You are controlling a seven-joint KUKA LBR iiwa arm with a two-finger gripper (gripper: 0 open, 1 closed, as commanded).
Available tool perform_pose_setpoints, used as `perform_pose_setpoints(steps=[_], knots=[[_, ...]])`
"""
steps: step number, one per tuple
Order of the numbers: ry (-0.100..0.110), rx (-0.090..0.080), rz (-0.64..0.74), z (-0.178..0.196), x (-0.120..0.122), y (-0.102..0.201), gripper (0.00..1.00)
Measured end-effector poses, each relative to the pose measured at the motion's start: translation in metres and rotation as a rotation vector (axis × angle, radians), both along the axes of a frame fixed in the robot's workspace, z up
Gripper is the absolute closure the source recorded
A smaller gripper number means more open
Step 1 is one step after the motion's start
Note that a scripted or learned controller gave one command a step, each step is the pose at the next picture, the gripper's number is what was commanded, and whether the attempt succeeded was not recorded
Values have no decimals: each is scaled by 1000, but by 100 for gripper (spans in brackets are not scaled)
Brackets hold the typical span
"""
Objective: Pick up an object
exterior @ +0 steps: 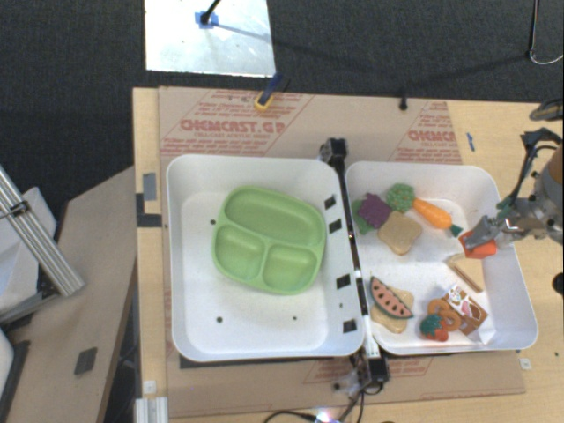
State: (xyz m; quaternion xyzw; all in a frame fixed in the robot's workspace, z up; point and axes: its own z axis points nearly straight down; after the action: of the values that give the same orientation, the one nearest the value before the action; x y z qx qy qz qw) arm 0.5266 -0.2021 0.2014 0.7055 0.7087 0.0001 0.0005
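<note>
Gripper [480, 239] at the right bin's [507, 192] right wall, apparently closed on a small red-orange piece [481, 249]. Toy carrot [434, 213] lies just left, long axis pointing toward the gripper.

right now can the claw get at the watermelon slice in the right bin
Probably yes. The watermelon slice lies near the right bin's front left corner with nothing on top of it. The claw sits at the bin's right side, with open floor between them.
</note>
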Motion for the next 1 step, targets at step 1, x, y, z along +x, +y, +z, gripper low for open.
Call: perform_pose_setpoints(steps=[1], knots=[[0,0,1,22,2,0,100]])
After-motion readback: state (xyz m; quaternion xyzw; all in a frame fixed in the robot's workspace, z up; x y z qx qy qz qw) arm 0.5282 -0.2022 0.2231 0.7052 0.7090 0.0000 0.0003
